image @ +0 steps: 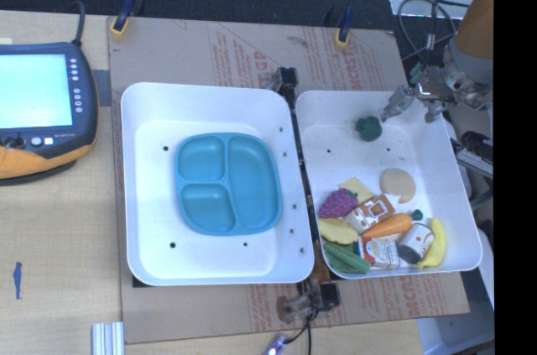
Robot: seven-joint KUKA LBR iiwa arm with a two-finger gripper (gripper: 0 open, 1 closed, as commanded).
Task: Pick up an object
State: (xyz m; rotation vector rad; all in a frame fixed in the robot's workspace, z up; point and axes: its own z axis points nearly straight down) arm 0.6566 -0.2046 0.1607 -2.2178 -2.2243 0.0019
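While the blue divided plate (227, 182) sits in the left bin (143, 177), the right bin (436, 143) holds toy food heaped at five o'clock — and a small dark green object (367, 127) alone at eleven o'clock. Just beside it, at its two o'clock, hangs the gripper (413, 103), jaws spread, gripping nothing.

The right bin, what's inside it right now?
The right bin holds a dark green item alone near the top, and a heap below: grapes, carrot, banana, can, tan disc. Whatever lies under the heap is covered.
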